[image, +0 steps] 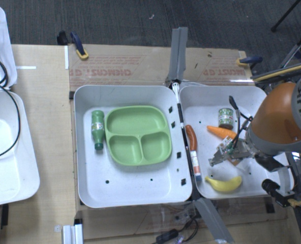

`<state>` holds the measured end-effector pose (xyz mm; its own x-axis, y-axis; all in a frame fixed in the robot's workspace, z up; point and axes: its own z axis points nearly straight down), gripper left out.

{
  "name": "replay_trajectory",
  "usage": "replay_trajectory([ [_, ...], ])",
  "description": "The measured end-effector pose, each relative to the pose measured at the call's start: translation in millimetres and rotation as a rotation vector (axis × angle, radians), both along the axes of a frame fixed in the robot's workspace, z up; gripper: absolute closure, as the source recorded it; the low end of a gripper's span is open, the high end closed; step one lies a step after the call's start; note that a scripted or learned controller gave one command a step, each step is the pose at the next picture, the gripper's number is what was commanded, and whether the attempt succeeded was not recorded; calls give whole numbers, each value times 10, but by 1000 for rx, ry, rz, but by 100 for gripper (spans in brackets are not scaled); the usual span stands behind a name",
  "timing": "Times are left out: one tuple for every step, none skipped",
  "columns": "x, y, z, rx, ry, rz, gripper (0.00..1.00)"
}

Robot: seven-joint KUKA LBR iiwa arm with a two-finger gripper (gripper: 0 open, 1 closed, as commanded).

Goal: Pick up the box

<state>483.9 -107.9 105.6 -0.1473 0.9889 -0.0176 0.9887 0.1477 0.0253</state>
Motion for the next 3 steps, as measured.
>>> replay_trajectory([
  [-59, 588, 854, 12, 29, 85, 0],
  [-66, 410, 850, 12, 30, 47, 0],
  [-64, 1346, 849, 12, 31, 79, 0],
])
